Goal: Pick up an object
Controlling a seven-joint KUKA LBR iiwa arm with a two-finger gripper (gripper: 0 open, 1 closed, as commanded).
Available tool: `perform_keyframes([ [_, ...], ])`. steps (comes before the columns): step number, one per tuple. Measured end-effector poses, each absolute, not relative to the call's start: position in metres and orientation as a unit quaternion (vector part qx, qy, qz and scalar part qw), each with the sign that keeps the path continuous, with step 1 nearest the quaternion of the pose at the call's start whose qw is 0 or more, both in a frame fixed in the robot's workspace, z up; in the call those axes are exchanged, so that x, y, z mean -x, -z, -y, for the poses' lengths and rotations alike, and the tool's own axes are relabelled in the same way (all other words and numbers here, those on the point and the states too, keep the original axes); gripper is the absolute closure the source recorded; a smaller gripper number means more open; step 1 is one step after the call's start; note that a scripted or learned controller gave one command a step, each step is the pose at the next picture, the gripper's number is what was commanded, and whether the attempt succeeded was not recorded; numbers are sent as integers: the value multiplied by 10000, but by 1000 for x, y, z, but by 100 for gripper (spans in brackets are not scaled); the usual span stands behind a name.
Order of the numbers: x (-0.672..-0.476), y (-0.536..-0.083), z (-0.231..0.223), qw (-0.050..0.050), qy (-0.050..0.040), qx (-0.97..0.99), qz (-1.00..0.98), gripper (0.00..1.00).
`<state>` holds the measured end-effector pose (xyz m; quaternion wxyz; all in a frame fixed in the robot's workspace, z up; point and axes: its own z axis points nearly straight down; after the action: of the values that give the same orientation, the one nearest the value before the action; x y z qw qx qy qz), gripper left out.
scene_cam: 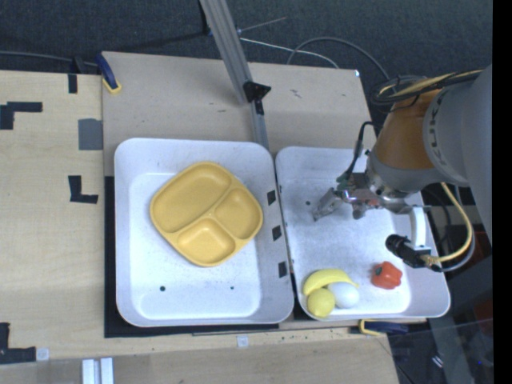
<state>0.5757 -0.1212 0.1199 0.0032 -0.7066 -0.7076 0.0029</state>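
Bearing two bins [128, 238], wooden bench [48, 238].

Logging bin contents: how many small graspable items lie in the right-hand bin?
4, by its near edge: yellow banana, yellow ball, white egg clustered together, red pepper apart. The arm may hide more.

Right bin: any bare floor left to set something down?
Yes: the right bin's middle and left floor, between the gripper and the fruit. Crowded along the near wall: banana, yellow ball, white egg, red pepper.
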Motion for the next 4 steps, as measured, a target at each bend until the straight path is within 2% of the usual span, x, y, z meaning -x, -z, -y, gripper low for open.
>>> perform_keyframes([
  [1, -576, -88, 121, -4, -9, 7064, 7078, 0],
  [2, -576, -99, 120, 3, -6, 7062, 7080, 100],
  [3, -572, -149, 125, -14, 8, 7070, 7073, 100],
  [4, -579, -211, 126, -26, 16, 7064, 7078, 100],
])
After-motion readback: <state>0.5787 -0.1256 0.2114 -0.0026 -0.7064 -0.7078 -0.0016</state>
